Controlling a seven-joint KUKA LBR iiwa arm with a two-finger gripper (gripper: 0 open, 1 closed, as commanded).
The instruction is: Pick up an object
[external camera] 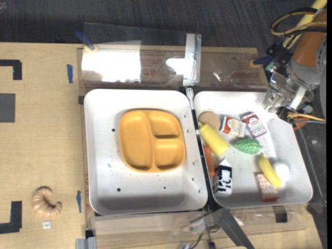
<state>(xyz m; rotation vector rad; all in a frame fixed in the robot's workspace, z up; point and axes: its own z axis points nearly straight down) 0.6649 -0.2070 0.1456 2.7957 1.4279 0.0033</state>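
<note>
The gripper (280, 98) hangs over the far right corner of the right bin (298, 154), up by the rim, and from where I stand I can't tell how it is set; nothing shows in its grasp. All the small things lie in that bin: a yellow bottle (213, 139) slants along the left side, with a brown round lump (209, 119) just behind it and an orange piece (208, 154) beside its lower end. Two little cartons (232, 126) (253, 124) sit near the middle, a green bumpy thing (247, 147) just in front of them. Nearer me are a banana (269, 170), a white ball (281, 169), a reddish box (266, 186) and a black-and-white pack (224, 178). The left bin (98, 154) holds a yellow divided tray (152, 140). A croissant (46, 202) lies out on the bench (36, 113), well apart.
</note>
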